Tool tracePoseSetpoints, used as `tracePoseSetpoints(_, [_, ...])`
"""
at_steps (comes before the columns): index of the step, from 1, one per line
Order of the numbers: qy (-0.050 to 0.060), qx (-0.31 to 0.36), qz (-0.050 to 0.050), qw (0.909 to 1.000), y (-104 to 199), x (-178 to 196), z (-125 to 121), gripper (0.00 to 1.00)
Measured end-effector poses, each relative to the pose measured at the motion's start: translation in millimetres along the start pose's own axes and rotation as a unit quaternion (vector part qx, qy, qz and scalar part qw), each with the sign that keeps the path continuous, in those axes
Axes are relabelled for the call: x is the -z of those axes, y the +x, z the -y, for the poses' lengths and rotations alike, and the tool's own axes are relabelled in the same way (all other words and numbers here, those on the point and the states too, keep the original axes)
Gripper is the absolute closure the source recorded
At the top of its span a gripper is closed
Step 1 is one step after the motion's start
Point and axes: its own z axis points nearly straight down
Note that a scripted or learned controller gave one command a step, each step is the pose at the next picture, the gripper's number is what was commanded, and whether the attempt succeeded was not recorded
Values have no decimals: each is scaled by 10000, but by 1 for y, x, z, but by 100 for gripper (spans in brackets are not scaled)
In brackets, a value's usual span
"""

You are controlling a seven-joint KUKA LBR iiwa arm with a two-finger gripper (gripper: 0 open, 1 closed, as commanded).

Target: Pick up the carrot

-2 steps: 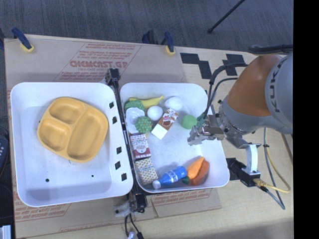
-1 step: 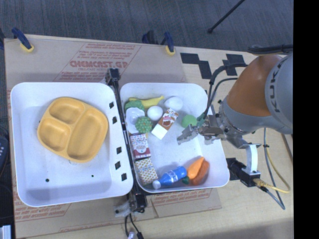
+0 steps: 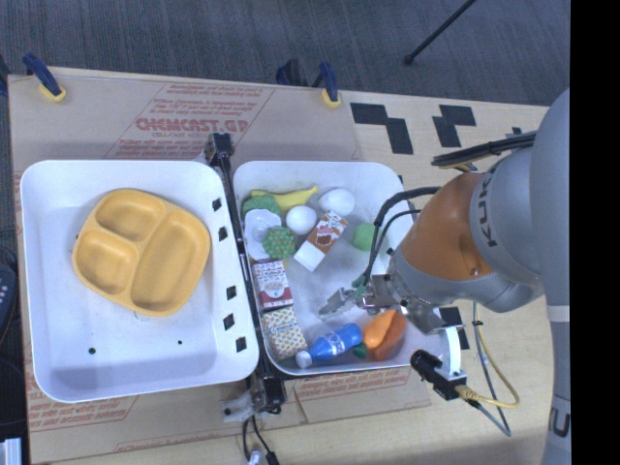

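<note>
Carrot (image 3: 387, 331): an orange toy-like piece is seen at about 5 o'clock in the right bin (image 3: 391, 176), close to the near wall. It is touching the blue bottle (image 3: 333, 343) at its 9 o'clock side, and something green is glimpsed just beneath it.

Gripper (image 3: 351, 300): it is placed low over the right bin, just beside the carrot at the carrot's 10 o'clock. Metal parts are visible, but whether the fingers are apart or together cannot be told. Nothing is seen held between them.

Arm (image 3: 453, 242): the orange band and grey body are seen at 3 o'clock of the right bin, hiding part of that bin's right wall.

Neighbours: a banana (image 3: 291, 199), a white egg (image 3: 338, 201), a green ball (image 3: 280, 242) and small printed packets (image 3: 272, 281) are spread from 12 o'clock down to 7 o'clock of the bin, well apart from the carrot.

Left bin (image 3: 46, 184): a yellow divided plate (image 3: 141, 250) is held in it; it is not involved in the task.

Handling, as judged: the carrot is probably light, hollow plastic, stiff and smooth, so it is likely to slip or to skate aside if pinched off-centre. Its taper is expected to squeeze it out of a grip taken near the thin end.

Grasp point, as judged: the thicker middle should be taken across its short axis, with the fingers kept clear of the bottle and the bin wall.

Progress, as judged: the carrot is not yet lifted.
</note>
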Motion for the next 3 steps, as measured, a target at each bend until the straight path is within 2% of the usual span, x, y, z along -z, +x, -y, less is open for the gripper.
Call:
tracePoseSetpoints(1, [7, 20, -2, 10000, 0, 10, 0, 100])
tracePoseSetpoints(2, [8, 24, 0, 10000, 0, 10, 0, 0])
tracePoseSetpoints(3, [19, 43, -6, 10000, 0, 20, 0, 100])
